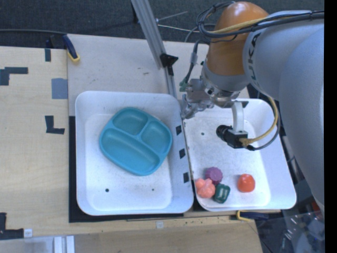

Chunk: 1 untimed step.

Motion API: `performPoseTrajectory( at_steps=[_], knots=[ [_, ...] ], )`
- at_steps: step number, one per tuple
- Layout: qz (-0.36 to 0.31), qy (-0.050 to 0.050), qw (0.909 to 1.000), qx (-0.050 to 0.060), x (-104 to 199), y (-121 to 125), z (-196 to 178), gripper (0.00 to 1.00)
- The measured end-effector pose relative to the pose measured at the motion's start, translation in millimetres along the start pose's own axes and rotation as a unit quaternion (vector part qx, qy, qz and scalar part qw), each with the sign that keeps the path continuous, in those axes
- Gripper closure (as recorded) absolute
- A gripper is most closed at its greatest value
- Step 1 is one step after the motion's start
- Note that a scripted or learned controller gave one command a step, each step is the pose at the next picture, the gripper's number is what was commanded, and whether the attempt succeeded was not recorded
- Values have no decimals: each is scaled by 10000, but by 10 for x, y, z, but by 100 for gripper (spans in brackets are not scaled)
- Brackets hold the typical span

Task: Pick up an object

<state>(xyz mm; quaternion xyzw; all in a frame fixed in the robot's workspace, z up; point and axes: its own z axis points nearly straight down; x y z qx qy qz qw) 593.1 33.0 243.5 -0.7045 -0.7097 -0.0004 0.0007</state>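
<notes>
- Wooden bench (31,157) carries 2 shallow white bins side by side; dark floor beyond its far edge.
- Near edge of right bin (274,194): 4 small toys. Orange-pink lump (205,188), green piece (221,193) touching it, purple piece (213,174) just behind them, red-orange piece (246,183) a bit apart toward the near right corner.
- Handling, my guess: all look like light, stiff plastic play food, rounded and likely slippery. The red-orange piece is the easiest pick since it stands free; grip across its middle. The other 3 are bunched, so fingers could nudge neighbours.
- Left bin (87,141): blue divided plate (136,140) lying flat, approx. centre. Wide and flat, awkward to pinch except at the rim.
- Farther back: gripper (188,109) hangs at the far left corner of the right bin, by the wall between the bins, well apart from the toys. Nothing visible in it; finger opening too blurred, can't tell.
- Black box w/ cables (231,136) sits below the wrist.
</notes>
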Motion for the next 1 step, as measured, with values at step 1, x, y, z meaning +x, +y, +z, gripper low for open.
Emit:
performPoseTrajectory(
  at_steps=[1],
  knots=[
    [5, 0, 10000, -1, 454, 216, -52, 100]
  ],
)
